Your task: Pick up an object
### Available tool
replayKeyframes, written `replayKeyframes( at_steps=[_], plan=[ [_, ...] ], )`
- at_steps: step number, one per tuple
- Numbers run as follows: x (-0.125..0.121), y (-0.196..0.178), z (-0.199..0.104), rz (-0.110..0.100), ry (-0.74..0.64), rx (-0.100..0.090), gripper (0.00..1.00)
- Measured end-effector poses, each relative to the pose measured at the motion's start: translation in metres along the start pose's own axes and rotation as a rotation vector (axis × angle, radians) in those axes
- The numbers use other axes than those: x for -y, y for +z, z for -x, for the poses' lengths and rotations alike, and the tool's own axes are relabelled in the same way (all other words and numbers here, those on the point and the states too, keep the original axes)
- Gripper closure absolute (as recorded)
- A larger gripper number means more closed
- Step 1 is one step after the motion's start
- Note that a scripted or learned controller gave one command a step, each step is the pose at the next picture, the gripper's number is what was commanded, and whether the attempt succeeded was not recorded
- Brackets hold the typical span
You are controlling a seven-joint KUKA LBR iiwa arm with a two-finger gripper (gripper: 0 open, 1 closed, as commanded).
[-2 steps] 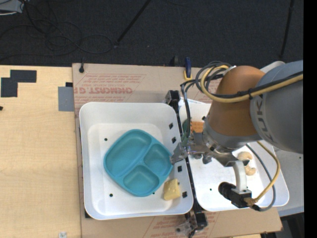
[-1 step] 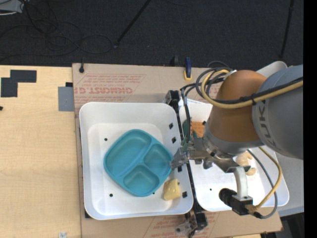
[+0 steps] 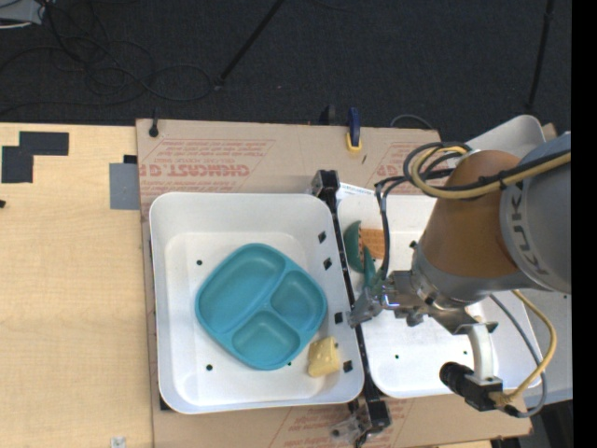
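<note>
The grey arm with its orange band [image 3: 476, 217] hangs over the right bin [image 3: 420, 381]. Its gripper [image 3: 366, 308] sits low at that bin's left wall, close to the divider between the bins. Just above the gripper, a green object [image 3: 357, 247] and a tan-brown piece [image 3: 372, 241] lie against the left side of the right bin, partly covered by the wrist. In the left bin [image 3: 177, 241], a teal divided plate [image 3: 261, 304] lies flat in the middle. A pale yellow wedge [image 3: 324, 357] rests at that bin's lower right, left of the gripper.
Black clips [image 3: 326, 183] hold the bins along the divider. Yellow and black cables [image 3: 438, 161] loop off the arm. A black fitting [image 3: 471, 385] hangs over the right bin's front. Cardboard [image 3: 233, 161] lies under the bins, with wooden bench [image 3: 65, 297] to the left.
</note>
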State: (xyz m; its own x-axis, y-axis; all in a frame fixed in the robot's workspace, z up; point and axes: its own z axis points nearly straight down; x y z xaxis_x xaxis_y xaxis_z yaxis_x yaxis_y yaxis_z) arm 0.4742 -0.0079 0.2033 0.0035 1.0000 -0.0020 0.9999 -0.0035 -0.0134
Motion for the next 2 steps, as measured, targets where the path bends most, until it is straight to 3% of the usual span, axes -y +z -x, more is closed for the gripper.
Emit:
replayKeyframes(
  at_steps=[1,2],
  plan=[
    [-0.011,-0.061,-0.113,0.01,-0.017,-0.004,0.0],
    [0.0,-0.15,-0.11,0.013,-0.007,-0.001,0.0]
  ],
)
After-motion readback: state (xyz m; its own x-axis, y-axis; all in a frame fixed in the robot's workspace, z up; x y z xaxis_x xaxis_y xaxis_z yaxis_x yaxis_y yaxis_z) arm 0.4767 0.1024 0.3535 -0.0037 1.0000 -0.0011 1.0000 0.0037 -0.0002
